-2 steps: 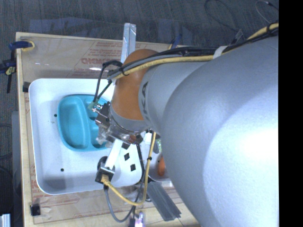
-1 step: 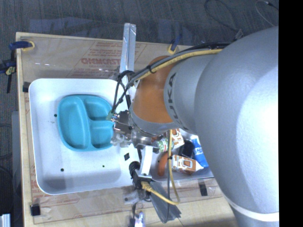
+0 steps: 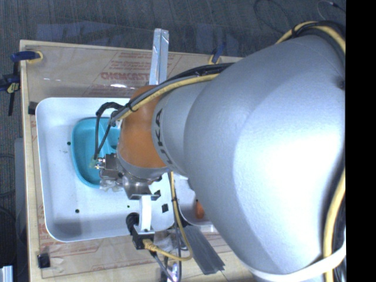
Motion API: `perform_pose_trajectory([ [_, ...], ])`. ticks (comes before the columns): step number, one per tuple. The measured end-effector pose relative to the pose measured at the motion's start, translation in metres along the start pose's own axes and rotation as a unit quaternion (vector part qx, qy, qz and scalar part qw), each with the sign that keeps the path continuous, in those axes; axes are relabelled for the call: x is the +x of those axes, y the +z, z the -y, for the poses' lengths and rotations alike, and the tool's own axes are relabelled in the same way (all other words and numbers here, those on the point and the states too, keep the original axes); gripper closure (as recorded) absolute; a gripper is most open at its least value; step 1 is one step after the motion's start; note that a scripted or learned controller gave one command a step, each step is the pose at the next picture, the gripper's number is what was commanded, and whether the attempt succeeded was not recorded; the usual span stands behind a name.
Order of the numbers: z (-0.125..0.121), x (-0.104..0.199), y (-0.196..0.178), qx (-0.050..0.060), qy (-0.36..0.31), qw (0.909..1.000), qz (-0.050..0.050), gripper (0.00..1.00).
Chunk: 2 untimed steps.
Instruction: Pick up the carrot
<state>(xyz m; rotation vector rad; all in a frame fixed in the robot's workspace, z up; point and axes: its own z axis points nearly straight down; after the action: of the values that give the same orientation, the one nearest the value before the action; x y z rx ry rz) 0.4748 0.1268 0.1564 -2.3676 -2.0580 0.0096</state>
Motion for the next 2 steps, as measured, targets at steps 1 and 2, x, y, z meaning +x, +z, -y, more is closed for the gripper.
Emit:
perform_pose_trajectory([
  [1, -0.019, 0.039, 0.064, -0.003, 0.248, 0.9688, -0.002, 1.0],
  [2, 0.006, 0.074, 0.064, -0.006, -0.021, 0.9998, 0.001, 1.0],
])
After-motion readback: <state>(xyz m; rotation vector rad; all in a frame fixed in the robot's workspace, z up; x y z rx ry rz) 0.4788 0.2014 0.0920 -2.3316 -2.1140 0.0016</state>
